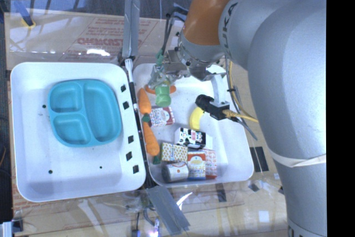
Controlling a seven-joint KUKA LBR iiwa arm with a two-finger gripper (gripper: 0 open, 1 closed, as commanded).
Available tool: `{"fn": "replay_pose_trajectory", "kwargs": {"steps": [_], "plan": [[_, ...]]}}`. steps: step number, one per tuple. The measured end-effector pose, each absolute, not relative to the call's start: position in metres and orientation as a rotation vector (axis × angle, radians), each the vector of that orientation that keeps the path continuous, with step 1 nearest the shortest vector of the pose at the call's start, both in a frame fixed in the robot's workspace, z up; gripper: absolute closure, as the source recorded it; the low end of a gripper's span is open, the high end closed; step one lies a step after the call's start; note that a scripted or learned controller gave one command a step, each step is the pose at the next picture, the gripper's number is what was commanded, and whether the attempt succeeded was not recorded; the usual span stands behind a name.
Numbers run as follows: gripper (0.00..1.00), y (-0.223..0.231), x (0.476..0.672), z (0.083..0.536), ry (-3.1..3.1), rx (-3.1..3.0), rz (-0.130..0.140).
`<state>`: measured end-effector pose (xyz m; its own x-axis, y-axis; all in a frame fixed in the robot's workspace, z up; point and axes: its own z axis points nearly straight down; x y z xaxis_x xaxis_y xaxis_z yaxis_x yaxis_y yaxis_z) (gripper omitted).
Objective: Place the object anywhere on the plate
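A blue divided plate (85,112) lies in the left white bin (33,175). My gripper (162,76) hangs over the far left corner of the right bin (236,166), at the end of the grey arm with its orange band. Directly under it, touching or nearly so, is a small green object (163,96). The view does not settle whether the gripper has hold of it. The gripper is well to the right of the plate, across the wall between the bins.
The right bin holds several items: two orange carrots (144,101) (151,140) along its left wall, a yellow banana (196,118), a black-and-white carton (190,137), small boxes (175,151) and a can (175,172). The arm's bulk covers the right side.
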<state>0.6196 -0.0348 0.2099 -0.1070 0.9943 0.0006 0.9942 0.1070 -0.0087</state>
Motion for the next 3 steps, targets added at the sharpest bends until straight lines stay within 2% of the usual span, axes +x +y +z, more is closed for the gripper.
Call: {"fn": "replay_pose_trajectory", "kwargs": {"steps": [1,2,3], "plan": [[1.0,0.045,0.613,0.23,-2.5,-1.897,0.007],[0.0,0.045,0.613,0.23,-2.5,-1.897,0.007],[0.0,0.051,0.621,0.189,-2.575,-1.789,0.009]]}}
